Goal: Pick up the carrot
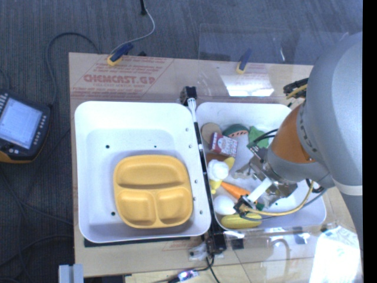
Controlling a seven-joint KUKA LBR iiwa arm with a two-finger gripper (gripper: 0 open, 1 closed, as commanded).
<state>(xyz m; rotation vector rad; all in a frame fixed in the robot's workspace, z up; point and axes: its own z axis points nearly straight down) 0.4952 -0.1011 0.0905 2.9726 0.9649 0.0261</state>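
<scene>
Two shallow white bins sit side by side on the table (88,93). The left bin (94,122) holds one thing, a yellow tray (153,190) divided into three compartments, one long and two smaller, lying flat toward the near side.

The right bin (277,112) holds a heap of toy food against its left wall. The one carrot (234,188) lies low in that heap, orange and slanted. Its right end runs under the robot's hardware, so only part of it shows. One yellow banana (241,220) lies just nearer than it, along the bin's near wall. Two white rounded pieces (218,170) sit left of the carrot, one above it and one below, beside the banana. At the far end are a piece with a red label (224,144), one brown piece (210,132) and green pieces (257,135).

The grey arm (339,111) reaches in from the right, and its pincer (254,177) hangs low over the middle of the right bin, just beside the carrot. Whether the pincer is spread or pressed together cannot be told, and nothing shows pinched in it.

Two clamps (120,52) grip the table's far edge.
</scene>
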